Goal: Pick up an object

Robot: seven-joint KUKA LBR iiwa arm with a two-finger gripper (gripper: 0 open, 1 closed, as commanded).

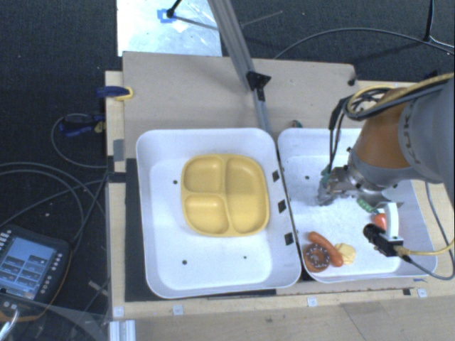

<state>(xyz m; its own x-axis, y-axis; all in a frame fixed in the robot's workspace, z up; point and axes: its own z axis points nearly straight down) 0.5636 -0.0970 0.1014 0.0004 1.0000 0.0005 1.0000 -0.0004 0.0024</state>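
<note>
So the tan table [213,91] has two shallow white bins on it. The left white bin [160,261] holds a yellow plastic plate split into four compartments [225,194]. The grey arm with the orange band [398,137] hangs over the right white bin [298,148], and its pincer [328,190] is down near that bin's floor; can't tell how it's set. A small brown chocolate donut [316,257], an orange-red sausage [325,246] and a pale yellow lump [346,251] sit bunched together at the near left corner.

Bins [160,212]: smooth white plastic. Tray [225,195]: matt yellow plastic. Bench [185,91]: matt brown board. Floor [50,41]: dark rough carpet.
</note>
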